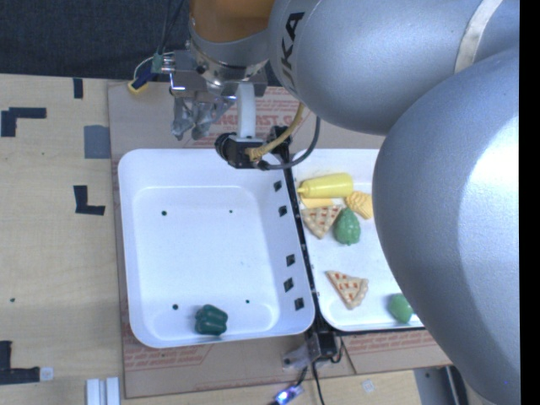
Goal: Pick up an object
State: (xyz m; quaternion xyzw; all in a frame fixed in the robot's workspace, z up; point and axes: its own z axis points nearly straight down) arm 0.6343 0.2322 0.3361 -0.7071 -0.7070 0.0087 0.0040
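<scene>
I've got the gripper (196,123) hovering top centre, above the left bin's (135,226) far rim; fingers look nearly closed w/ nothing between them. Nearest target, green pepper (211,320), sits bottom centre, well apart, probably awaiting descent.

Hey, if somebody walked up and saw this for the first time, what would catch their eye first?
The huge grey arm with its orange band fills the upper right, its end effector hanging just beyond the far edge of the left shallow white bin. Next, the lone green pepper-shaped toy sits near that bin's front edge. The right shallow white bin holds a cluster: a yellow bottle-shaped toy, two waffle-patterned wedges and other green pieces.
</scene>
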